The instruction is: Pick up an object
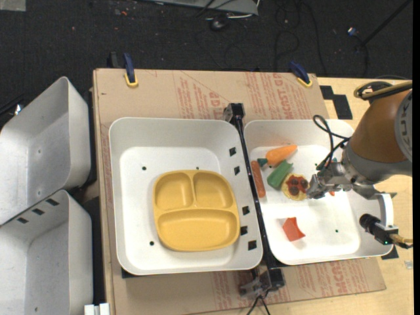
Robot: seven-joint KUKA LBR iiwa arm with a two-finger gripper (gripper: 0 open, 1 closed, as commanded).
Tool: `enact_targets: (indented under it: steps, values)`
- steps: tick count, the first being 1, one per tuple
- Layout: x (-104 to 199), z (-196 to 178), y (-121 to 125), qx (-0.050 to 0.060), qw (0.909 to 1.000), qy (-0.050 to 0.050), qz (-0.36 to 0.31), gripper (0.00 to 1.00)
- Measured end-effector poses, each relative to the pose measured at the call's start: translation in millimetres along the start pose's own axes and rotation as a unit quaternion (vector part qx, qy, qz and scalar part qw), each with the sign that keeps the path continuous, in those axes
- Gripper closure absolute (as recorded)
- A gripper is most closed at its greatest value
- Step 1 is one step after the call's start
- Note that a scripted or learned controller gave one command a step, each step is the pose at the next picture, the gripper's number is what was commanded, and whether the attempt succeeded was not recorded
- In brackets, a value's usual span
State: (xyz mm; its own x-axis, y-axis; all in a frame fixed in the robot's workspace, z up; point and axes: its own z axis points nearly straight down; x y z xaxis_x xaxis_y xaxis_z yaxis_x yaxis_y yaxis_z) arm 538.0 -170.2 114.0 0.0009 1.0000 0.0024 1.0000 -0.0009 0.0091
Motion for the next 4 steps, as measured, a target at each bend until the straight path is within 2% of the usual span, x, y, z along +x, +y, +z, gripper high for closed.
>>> enact_targets:
  steps: [1, 2, 3, 4]
  values:
    - [-7, -45, 2, 0.002, 1.0000, -0.002, -0.001, 1.00]
    - [-1, -97, -4, 0.002, 1.0000, -0.002, -0.002, 1.00]
    - [-7, -159, -6, 0.001, 1.0000, -0.003, -0.002, 1.00]
    - [-7, -169, -5, 0.003, 1.0000, -0.002, -0.002, 1.00]
